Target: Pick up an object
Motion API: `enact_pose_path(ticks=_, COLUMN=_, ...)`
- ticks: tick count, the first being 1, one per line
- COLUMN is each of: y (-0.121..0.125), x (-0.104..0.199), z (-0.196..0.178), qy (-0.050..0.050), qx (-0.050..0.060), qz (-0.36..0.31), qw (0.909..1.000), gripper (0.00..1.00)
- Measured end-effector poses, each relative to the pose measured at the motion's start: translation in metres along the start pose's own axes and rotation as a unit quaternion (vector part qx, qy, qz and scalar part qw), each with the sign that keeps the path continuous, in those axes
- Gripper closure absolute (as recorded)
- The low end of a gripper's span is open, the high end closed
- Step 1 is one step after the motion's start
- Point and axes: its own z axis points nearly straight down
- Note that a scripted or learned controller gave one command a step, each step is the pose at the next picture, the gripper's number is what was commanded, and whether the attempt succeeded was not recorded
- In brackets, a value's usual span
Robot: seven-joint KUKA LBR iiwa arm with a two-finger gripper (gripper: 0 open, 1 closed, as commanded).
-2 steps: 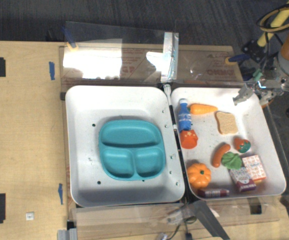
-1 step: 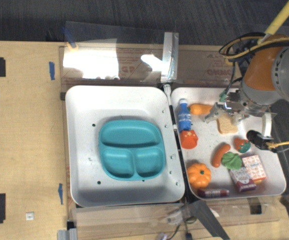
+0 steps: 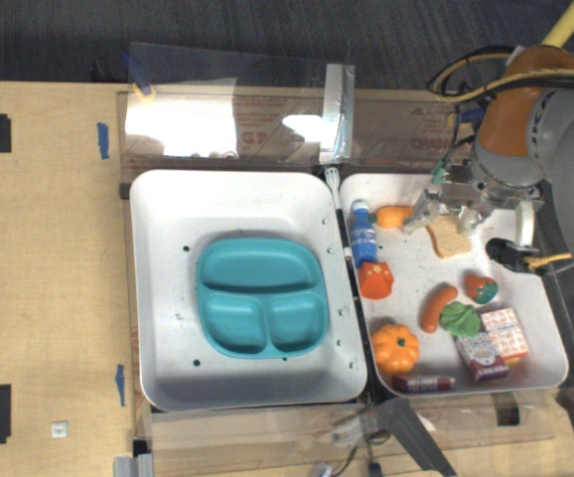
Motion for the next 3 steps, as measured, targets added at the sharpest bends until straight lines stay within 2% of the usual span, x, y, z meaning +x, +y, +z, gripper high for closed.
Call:
enact_pose_path(ticks=1, y=-0.125, x=-0.017, z=0.006, qy=0.000, qx=-0.026, qz=0.055, qw=0.9982, gripper=0.00)
enact_pose_path(ticks=2, y=-0.161, x=-0.038, z=0.007, qy=0.001, qx=-0.029, qz=0.058, qw=0.9979, gripper=0.00)
enact_pose_path(ticks=3, y=-0.143, x=-0.045, z=0.007, qy=0.009, qx=-0.026, qz=0.313, qw=0.9495, gripper=0.00)
